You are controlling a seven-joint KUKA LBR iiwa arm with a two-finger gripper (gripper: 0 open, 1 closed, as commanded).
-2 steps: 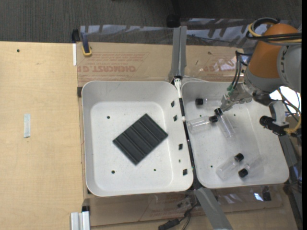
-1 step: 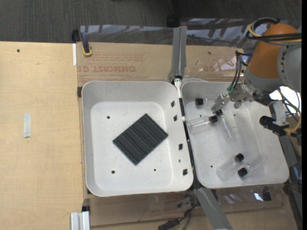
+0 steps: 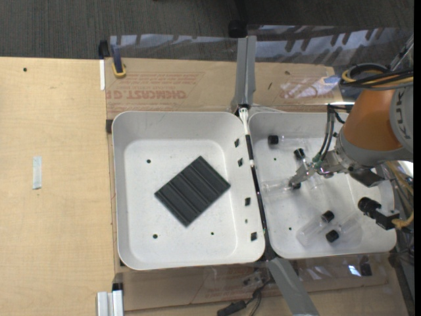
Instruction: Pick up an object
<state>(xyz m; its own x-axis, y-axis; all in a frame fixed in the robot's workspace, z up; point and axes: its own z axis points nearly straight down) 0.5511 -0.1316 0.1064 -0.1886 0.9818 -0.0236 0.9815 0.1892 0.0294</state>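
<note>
Pale wooden bench [image 3: 52, 176] bearing two white bins [image 3: 125, 196], grey carpet [image 3: 79, 18] behind.

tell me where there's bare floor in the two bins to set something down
Left bin: bare floor all round the ribbed dark mat, widest near its left wall. Right bin: crowded, with small black-capped clear pieces scattered and the gripper low at centre.

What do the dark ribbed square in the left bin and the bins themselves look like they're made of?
Ribbed square: probably rubber or matte plastic; dark grey, parallel grooves, no shine. Left bin and right bin: likely moulded plastic; smooth white, rounded corners and rim, faint sheen. Neither can be confirmed by sight.
</note>
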